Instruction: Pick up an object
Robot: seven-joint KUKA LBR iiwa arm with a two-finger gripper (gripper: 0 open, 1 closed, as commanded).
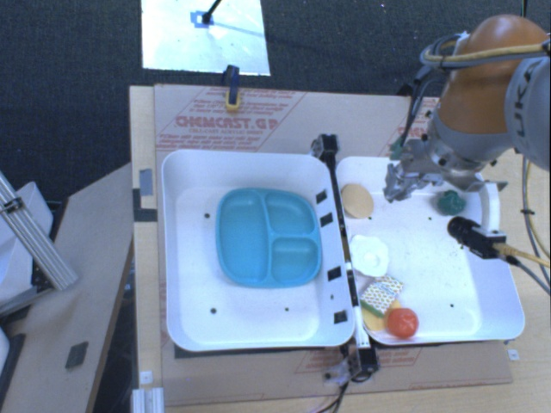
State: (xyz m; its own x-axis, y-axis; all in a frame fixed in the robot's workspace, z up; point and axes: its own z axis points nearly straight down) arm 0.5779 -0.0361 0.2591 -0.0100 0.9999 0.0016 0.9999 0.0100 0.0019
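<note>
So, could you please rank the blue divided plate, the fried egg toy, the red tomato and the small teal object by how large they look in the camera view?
1. Blue divided plate
2. Fried egg toy
3. Red tomato and teal object: look about alike, so unranked.

The gripper (398, 188) hangs over the right bin (491, 317), near a tan round piece (357, 200). A blue divided plate (267, 237) lies in the left bin (185, 317).
</note>
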